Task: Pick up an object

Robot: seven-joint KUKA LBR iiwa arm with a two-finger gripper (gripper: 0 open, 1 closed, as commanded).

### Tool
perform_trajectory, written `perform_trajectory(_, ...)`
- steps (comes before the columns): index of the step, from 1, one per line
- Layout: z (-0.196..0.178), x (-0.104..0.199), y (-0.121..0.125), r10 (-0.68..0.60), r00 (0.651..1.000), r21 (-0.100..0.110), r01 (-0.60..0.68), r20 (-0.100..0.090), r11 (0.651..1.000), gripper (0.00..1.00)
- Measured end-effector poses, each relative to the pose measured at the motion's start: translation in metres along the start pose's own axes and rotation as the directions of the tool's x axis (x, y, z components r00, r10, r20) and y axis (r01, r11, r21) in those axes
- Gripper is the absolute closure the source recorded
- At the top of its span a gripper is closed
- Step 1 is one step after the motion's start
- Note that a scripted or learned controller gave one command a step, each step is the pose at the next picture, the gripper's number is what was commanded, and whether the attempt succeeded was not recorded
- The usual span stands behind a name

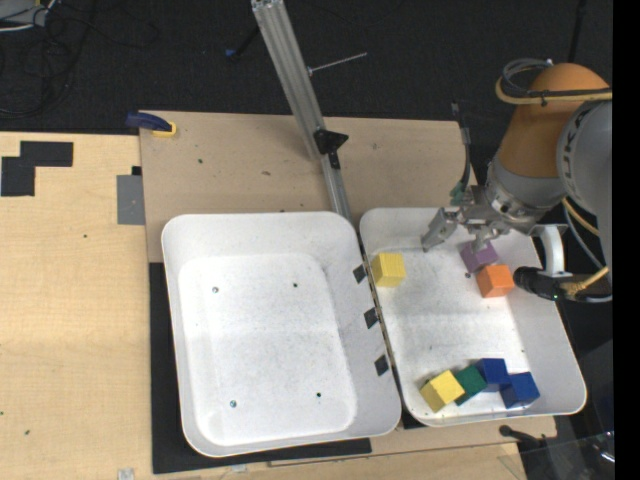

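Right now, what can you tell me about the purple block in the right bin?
The purple block is a small, matte, pale-purple cube lying on the floor of the right bin, toward its far right side. It sits slightly turned against the bin's edges. The orange block lies right against its near side, apparently touching. The gripper hangs just above and left of it; no contact is discernible.

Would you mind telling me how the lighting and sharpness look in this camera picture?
Camera view: even, soft light with no hard glare; the left bin has a dim patch at its lower left; the pincer and purple block look slightly soft; the backdrop behind the bench is very dark.
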State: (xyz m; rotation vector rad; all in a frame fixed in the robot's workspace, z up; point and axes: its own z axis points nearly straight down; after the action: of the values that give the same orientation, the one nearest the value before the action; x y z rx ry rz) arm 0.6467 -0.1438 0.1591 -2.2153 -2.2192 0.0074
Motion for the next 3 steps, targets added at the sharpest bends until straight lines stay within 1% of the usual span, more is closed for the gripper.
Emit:
perform_trajectory(1,0.049,0.006,0.007,-0.004,1.000,0.000,0.004,-0.001,1.000,0.00)
perform_trajectory(2,0.070,0.007,0.007,-0.005,1.000,-0.002,0.005,0.000,1.000,0.00)
perform_trajectory(3,0.059,0.007,0.007,-0.007,1.000,-0.003,0.007,0.000,1.000,1.00)
